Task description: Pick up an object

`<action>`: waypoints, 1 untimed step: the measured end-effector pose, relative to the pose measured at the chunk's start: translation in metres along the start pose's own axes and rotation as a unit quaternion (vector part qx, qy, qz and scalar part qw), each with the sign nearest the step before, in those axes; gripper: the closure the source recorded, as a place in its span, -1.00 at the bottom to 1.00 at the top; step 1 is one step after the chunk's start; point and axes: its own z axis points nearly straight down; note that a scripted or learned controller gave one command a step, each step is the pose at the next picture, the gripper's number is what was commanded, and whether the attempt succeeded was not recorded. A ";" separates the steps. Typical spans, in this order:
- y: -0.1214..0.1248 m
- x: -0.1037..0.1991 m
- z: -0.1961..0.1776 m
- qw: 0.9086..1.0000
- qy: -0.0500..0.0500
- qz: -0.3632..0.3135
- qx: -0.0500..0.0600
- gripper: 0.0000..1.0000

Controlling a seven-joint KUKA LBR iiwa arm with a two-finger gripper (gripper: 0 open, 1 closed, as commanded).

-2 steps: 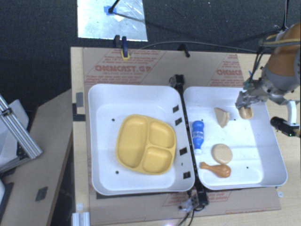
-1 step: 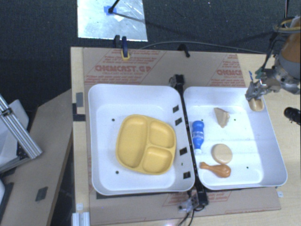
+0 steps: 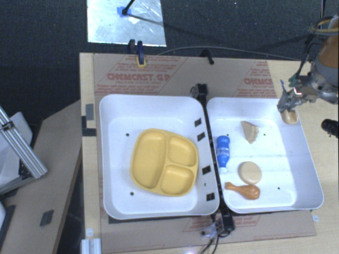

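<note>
The gripper [image 3: 288,102] hung over the right bin's [image 3: 304,142] far right corner; whether it was open or closed could not be told. A small tan piece [image 3: 290,116] lay just under it, at about six o'clock, against the rim. The wedge [image 3: 250,131] sat farther off at eight o'clock, the puck [image 3: 249,172] and drumstick [image 3: 243,190] beyond at seven. The bottle [image 3: 223,151], long axis running twelve to six, lay by the divider. The tan piece looked the nearest candidate.
</note>
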 end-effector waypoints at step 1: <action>-0.016 0.058 -0.006 1.000 0.001 -0.002 0.001 1.00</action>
